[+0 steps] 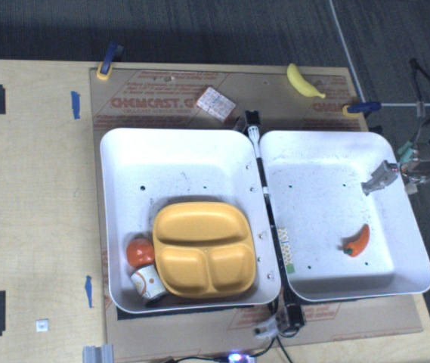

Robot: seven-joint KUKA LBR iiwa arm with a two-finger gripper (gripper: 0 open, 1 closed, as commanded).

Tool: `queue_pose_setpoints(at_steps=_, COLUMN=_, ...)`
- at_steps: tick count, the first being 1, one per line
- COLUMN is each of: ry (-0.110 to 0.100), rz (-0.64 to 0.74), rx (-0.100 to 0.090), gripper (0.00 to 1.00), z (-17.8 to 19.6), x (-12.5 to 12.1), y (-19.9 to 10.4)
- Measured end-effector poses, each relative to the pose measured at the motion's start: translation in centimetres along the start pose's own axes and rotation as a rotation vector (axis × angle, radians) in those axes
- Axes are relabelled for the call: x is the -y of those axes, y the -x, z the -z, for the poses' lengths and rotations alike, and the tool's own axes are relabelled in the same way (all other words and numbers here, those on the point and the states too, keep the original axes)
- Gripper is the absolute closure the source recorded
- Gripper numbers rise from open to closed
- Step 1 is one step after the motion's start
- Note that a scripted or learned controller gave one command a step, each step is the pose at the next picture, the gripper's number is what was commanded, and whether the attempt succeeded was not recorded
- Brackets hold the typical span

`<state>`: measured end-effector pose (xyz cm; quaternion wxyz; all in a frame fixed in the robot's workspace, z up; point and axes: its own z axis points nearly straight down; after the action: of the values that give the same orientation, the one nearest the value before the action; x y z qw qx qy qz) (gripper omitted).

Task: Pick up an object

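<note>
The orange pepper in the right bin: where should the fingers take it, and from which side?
Probably at the pepper's thick orange middle, from straight above, fingers closing across its narrow width. It lies flat and slanted on the right bin's floor, apart from the walls, so nothing seems to block either side.

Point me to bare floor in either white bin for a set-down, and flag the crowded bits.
Right white bin: most of its floor is bare, from the centre divider to the small orange-red pepper toy near the right wall. Left white bin: the far half is bare. Its near half is crowded by the yellow sectioned plastic tray, with a red ball and a small white-orange can wedged at its left.
</note>
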<state>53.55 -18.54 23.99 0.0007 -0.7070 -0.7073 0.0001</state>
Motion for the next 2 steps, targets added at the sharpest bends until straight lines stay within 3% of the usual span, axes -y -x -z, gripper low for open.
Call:
queue_pose_setpoints(at_steps=1, ry=0.001, rz=-0.002, rx=0.001, gripper=0.00, z=-14.8, x=3.7, y=0.5)
queue_pose_setpoints(at_steps=2, ry=0.005, rz=-0.002, rx=0.002, gripper=1.00, z=-13.8, x=3.6, y=0.5)
